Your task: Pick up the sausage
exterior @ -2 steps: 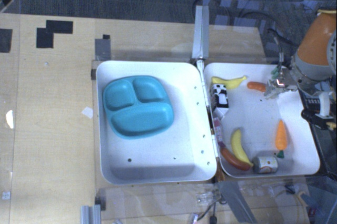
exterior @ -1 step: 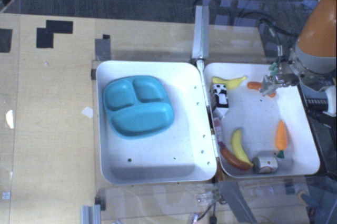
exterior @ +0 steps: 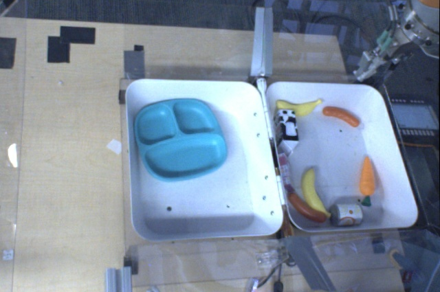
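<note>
Wooden worktop, two white bins. The sausage sits near the right bin's back wall. The hand hovers outside, can't tell its state. Could easily clip that rim going in.

A blue divided plate lies in the left bin far left of the pincer, while bananas, a carrot and a can sit below it
</note>
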